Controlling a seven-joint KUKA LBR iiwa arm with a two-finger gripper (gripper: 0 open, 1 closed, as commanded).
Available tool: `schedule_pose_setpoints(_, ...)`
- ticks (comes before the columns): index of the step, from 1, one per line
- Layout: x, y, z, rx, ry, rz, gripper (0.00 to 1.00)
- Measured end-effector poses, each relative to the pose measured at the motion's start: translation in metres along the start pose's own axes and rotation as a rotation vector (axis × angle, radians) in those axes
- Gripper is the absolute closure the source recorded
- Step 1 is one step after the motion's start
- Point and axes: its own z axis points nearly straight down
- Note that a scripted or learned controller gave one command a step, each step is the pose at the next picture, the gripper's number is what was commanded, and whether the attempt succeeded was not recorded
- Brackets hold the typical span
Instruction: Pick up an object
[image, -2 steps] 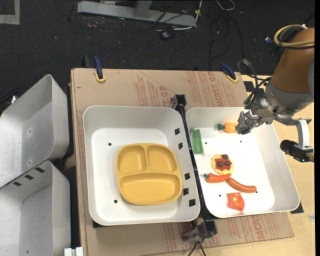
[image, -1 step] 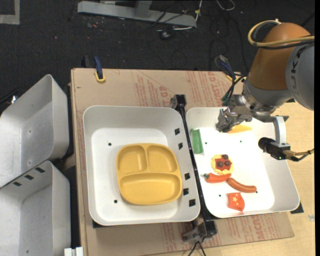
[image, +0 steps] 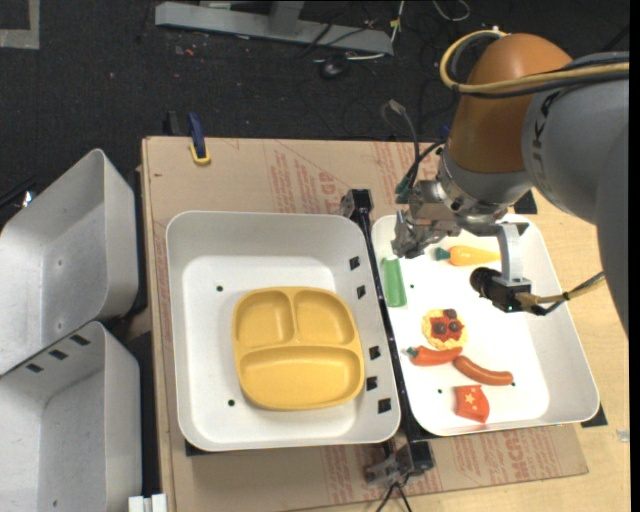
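Gripper (image: 415, 235) hangs over right bin's (image: 565, 395) top-left corner, finger spread indiscernible; green stick (image: 393, 281), long axis 12-to-6, lies just toward 7 o'clock, nearest object.

bench (image: 260, 170) | bears: left bin (image: 190, 330), right bin (image: 570, 390) | surface: possibly cardboard

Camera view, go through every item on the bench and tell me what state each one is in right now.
yellow tray: upright, lying flat in the left bin
green block: lying against the right bin's left wall
carrot: lying loose
pizza slice: flat
chili pepper: flat
sausage: flat
red piece: flat
hand: over the right bin's upper left corner
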Motion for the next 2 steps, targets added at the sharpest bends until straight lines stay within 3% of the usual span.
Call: schedule_pose_setpoints(2, 0.106, 0.017, -0.002, -0.001, 0.000, 0.000, 1.00)
